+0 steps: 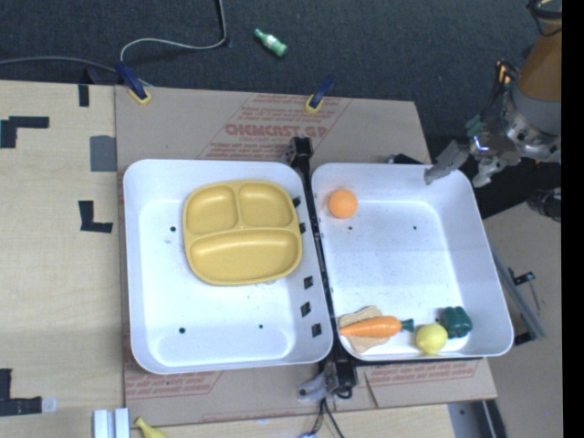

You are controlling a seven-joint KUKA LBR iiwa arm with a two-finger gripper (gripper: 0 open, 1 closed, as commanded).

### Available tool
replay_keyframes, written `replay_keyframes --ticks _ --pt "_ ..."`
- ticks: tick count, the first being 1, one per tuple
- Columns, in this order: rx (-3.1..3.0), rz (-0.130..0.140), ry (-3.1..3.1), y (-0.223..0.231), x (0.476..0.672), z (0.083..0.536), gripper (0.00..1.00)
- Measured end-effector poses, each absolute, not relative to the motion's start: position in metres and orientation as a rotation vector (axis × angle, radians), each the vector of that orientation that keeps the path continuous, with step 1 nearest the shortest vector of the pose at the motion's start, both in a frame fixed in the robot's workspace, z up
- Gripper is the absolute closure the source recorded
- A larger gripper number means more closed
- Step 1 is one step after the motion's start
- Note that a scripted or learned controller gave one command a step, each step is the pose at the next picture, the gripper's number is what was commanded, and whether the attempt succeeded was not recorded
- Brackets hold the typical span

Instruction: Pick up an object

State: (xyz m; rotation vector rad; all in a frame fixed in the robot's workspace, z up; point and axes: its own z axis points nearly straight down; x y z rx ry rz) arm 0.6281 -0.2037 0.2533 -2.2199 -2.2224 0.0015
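Red lettering on the cardboard (265,126) under the bins appears to read "CHEMCAST GP"; you can make out no other writing. The left bin (151,272) holds a yellow divided plate (244,231), lying flat in its upper half. The right bin (456,245) holds an orange ball (342,203) near its upper left corner and, along its lower edge, a carrot (372,327) lying on a tan slice (363,336), a lemon (431,338) and a dark green piece (455,320) touching the lemon. The gripper (447,167) hangs over the right bin's upper right corner, well apart from every object; you cannot tell how its fingers stand. The cardboard rests on a pale wooden bench (55,272). Beyond lies dark carpet (383,35) with a cable (173,39) and a small green object (271,42).
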Motion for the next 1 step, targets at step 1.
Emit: replay_keyframes --ticks 1 --pt "-2.220 -0.003 -2.227 -0.1851 0.6414 0.0869 0.00"
